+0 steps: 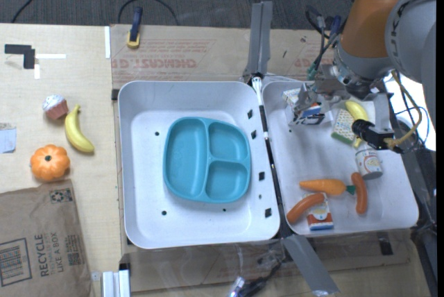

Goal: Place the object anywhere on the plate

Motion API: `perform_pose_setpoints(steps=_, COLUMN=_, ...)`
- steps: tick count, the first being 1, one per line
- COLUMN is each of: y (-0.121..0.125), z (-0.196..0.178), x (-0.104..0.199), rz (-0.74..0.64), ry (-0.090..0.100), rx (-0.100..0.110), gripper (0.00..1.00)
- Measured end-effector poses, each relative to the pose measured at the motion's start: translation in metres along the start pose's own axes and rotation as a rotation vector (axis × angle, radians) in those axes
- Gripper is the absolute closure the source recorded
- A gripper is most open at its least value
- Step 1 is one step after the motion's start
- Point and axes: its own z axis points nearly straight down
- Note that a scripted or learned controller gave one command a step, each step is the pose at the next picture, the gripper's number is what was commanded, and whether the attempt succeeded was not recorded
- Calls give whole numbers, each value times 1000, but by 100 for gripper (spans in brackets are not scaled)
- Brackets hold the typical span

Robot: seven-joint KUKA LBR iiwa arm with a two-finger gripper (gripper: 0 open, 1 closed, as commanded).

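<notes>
Take the blue plate (pixel 207 159) as your reference: it lies flat in the middle of the left white bin (pixel 139 150), three compartments, nothing on it.

To the right of the plate, across the divider, your gripper (pixel 305 108) hangs over the far left part of the right white bin (pixel 395 209), below the arm's orange band (pixel 371 18). Whether it is released or clenched you cannot tell from this angle; the wrist and cables crowd it, and a small box with blue and red print seems to lie right under it.

Everything that could go on the plate is in that right bin. Farther right of the plate than the gripper you see a pale green speckled sponge-like piece (pixel 343 125) with a yellow banana (pixel 358 111) just beside it. Nearer the camera lies a small can (pixel 368 164), then an orange carrot (pixel 323 186), a sausage (pixel 360 193) beside the carrot's tip, a second sausage (pixel 305 207), and a small carton (pixel 320 221) touching that sausage.

Left of the plate, outside both bins on the bench, you find a cupcake (pixel 55 107), another banana (pixel 77 130) and a small pumpkin (pixel 50 162), all well apart from it.
</notes>
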Motion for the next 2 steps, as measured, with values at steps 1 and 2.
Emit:
perform_pose_setpoints(steps=1, y=-41, z=0, x=63, rz=21, ry=1, rx=0, gripper=100)
perform_pose_setpoints(steps=2, y=-66, z=-6, x=162, rz=-78, ry=0, rx=1, gripper=100)
